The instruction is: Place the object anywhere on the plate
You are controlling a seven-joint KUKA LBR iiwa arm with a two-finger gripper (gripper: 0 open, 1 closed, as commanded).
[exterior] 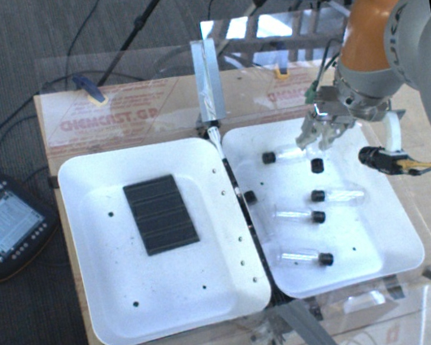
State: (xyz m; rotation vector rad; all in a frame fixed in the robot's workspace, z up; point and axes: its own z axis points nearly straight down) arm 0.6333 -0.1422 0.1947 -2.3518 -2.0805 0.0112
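Clear plastic vial with black cap is lying in the right bin, just left of the gripper, long axis left-right. Can't tell the fingers' state. Dark ribbed plate is sitting in the left bin, well left of the vial, over the bins' shared rim.

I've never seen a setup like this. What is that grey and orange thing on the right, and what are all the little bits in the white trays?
That is a robot arm, seen by one camera looking down at a slant. Its gripper, a two-finger claw, hangs over the back of the right bin. In that bin lie several small clear tubes with black caps. The left bin holds a dark ridged plate, where one tube should end up. I see nothing between its fingers. The device on the floor at left looks like a handheld controller.
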